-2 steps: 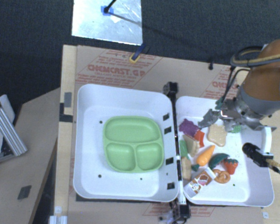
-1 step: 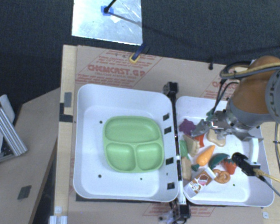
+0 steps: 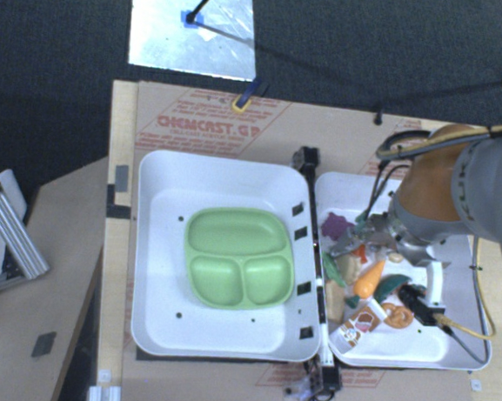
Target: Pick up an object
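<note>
Camera view from above shows the grey arm with orange band reaching in from the right, and its gripper is low over the left part of the right shallow white bin. Whether the gripper is open or closed I cannot tell, because the wrist covers it, and I see nothing held in it. All objects for picking lie in this right bin: a purple soft-looking piece just beside the gripper on its left, an orange carrot-shaped toy just below it, a dark green piece touching the carrot, and a small brown and white packet near the front wall. The left shallow white bin holds a light green plastic tray with three compartments.
</note>
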`<act>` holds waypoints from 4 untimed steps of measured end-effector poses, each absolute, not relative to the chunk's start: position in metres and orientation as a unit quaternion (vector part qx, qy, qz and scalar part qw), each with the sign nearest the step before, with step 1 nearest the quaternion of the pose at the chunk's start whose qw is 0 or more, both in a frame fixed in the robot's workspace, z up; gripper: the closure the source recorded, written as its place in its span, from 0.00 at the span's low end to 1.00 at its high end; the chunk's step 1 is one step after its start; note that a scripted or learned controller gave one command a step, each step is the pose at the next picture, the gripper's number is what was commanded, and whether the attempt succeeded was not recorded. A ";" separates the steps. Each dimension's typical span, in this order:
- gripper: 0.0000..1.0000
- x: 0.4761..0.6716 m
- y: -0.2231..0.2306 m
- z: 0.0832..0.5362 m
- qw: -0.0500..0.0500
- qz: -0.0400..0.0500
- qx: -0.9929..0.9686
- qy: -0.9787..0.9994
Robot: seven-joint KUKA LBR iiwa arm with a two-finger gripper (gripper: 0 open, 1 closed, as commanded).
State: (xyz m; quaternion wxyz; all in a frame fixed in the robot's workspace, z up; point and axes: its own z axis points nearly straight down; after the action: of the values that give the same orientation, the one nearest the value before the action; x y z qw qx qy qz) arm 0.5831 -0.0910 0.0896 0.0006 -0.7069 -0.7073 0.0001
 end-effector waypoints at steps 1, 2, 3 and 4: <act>0.00 0.584 -0.091 0.085 0.000 0.000 -0.707 -0.707; 1.00 0.585 -0.091 0.096 -0.002 -0.001 -0.707 -0.707; 1.00 0.581 -0.088 0.141 -0.002 -0.001 -0.706 -0.708; 1.00 0.574 -0.090 0.189 -0.002 -0.001 -0.706 -0.708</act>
State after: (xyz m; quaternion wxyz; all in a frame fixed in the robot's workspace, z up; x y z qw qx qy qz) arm 0.5738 -0.0905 0.1887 -0.0019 -0.7063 -0.7079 -0.0014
